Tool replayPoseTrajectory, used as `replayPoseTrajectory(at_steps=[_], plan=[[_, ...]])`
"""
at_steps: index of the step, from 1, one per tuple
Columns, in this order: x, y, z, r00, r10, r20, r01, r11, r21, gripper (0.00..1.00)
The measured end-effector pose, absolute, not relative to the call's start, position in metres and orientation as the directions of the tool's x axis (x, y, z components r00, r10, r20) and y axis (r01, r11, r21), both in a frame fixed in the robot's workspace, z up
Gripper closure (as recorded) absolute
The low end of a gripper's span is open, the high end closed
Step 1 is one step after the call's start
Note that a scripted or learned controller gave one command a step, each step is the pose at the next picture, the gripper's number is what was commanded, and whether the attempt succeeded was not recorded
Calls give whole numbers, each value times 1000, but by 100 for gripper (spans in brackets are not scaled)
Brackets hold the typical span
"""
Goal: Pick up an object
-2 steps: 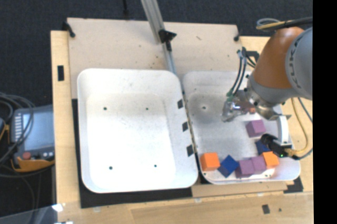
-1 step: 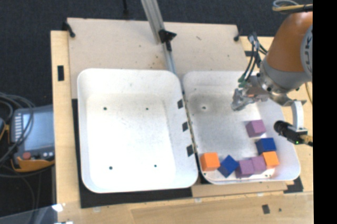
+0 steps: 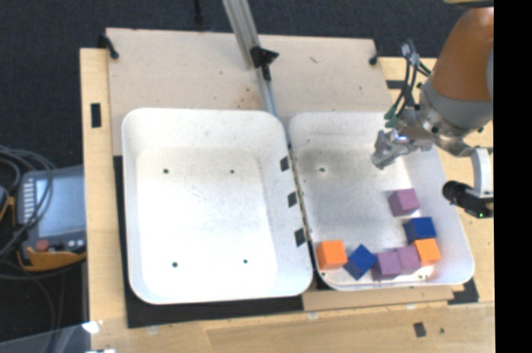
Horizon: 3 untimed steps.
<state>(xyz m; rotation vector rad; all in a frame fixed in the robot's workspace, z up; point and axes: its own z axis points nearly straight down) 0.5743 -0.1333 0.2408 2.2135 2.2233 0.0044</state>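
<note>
My gripper (image 3: 385,154) hangs over the upper right part of the right bin (image 3: 332,193), above and left of a purple cube (image 3: 403,202). Nothing shows between its fingers. Several small cubes lie along the bin's lower right: a blue one (image 3: 421,227), an orange one (image 3: 428,250), two purple ones (image 3: 398,262), another blue one (image 3: 361,260) and an orange one (image 3: 332,253).
The left bin (image 3: 208,202) sits beside the right one. A slanted aluminium pole (image 3: 237,11) rises from behind the bins. A handheld controller (image 3: 46,218) with cables rests off the bench at the left.
</note>
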Motion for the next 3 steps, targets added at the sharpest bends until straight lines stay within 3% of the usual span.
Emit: replayPoseTrajectory(at_steps=[1,3], plan=[[602,-85,236,-7,1000,0,1000,7,3,100],[636,20,250,-5,1000,1,1000,5,2,100]])
